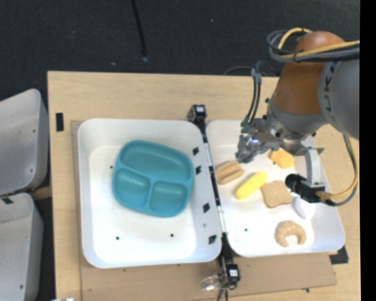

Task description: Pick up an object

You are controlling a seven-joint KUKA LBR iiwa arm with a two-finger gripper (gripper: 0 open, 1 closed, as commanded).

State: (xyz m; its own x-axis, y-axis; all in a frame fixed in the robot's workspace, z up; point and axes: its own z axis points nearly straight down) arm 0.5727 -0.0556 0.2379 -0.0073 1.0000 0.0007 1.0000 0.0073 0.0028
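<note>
My gripper (246, 150) hangs over the back left part of the right bin (250, 237), just above and behind a tan bread roll (228, 172). Next to the roll lies a yellow banana-like piece (250, 185). A slice of toast (276, 194) sits to its right, and an orange piece (282, 159) lies under the wrist. A croissant (290, 233) rests near the bin's front right. I see nothing between the gripper's fingers.
The left bin (100, 243) holds a teal divided plate (153, 177). A ridge with black clips (211, 187) separates the two bins. A small white object (304, 207) lies at the right bin's right side.
</note>
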